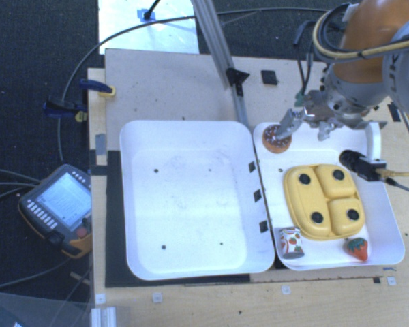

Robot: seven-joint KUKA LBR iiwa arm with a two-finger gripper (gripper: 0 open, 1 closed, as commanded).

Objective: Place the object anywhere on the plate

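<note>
Donut [276, 139] with chocolate icing and sprinkles sits in the right bin's [388, 213] far left corner, right at the pincer's [304, 122] left finger [289, 124], maybe touching it. Pincer looks spread wide, nothing between its fingers. Yellow sectioned plate [325, 200] lies well apart from the donut, toward the bin's middle.

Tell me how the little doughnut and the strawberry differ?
The doughnut is round and brown with dark topping; the strawberry is red with a green top. The doughnut lies at the bin's far corner by the pincer; the strawberry at the near corner. Both lie off the yellow plate.
</note>
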